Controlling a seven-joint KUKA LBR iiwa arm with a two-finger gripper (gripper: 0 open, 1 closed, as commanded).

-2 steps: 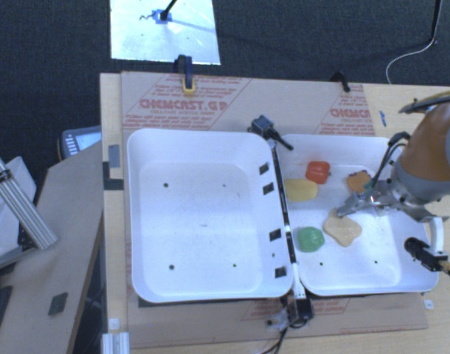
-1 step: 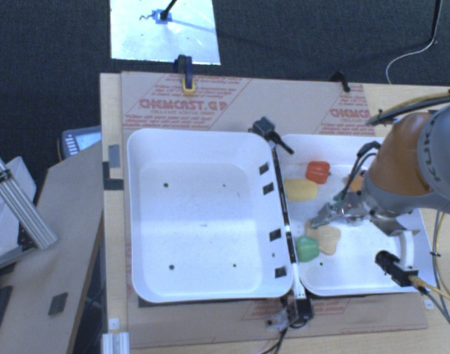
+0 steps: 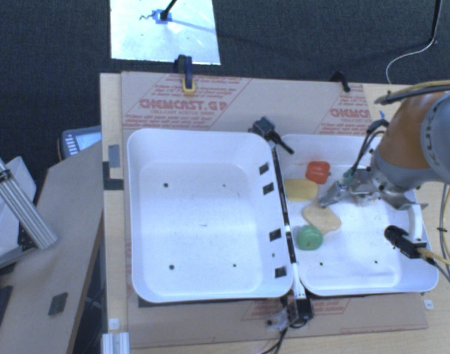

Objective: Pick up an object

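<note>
Camera view: I see the gripper [image 3: 333,195] low in the right bin [image 3: 372,271], its 2 fingers slightly apart and gripping nothing. Its tips sit between the yellow block [image 3: 300,189] and the tan piece [image 3: 322,219]; orange block [image 3: 318,171] behind, green ball [image 3: 309,237] nearer the front.

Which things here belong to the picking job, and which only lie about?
Job: claw; orange block; yellow piece; tan piece; green ball; right bin.
Lying about: left bin; yellow clamp; metal sheet.
</note>
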